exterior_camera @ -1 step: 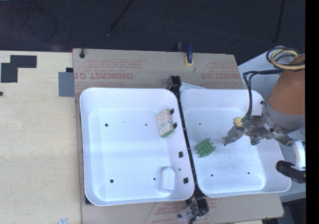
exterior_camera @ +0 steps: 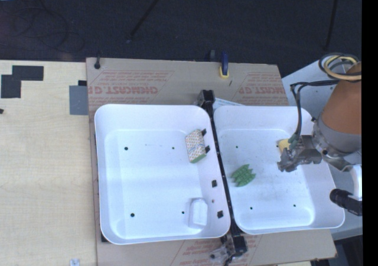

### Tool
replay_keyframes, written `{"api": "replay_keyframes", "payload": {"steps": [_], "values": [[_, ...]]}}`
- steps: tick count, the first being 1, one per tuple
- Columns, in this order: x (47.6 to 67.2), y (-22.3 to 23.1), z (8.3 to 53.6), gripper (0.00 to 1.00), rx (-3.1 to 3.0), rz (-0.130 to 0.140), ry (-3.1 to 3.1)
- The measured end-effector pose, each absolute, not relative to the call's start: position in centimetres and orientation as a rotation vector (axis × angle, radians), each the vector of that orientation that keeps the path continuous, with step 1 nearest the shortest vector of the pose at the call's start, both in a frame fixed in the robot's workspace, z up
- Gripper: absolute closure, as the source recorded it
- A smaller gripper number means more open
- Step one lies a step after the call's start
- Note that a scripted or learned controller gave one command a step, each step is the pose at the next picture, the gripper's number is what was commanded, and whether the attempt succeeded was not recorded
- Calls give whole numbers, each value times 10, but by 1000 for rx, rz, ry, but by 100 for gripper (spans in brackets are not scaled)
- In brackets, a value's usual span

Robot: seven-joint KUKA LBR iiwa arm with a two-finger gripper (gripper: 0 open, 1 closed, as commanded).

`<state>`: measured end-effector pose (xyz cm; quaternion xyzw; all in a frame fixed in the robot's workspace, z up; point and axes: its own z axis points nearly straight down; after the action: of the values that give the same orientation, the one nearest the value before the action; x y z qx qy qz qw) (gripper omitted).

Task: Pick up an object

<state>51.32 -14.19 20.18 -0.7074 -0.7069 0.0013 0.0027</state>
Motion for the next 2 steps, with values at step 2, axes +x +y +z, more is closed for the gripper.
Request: {"api": "replay_keyframes", "payload": {"steps": [2], "values": [[527,-166,201,100,-2223,-9,-2232]]}}
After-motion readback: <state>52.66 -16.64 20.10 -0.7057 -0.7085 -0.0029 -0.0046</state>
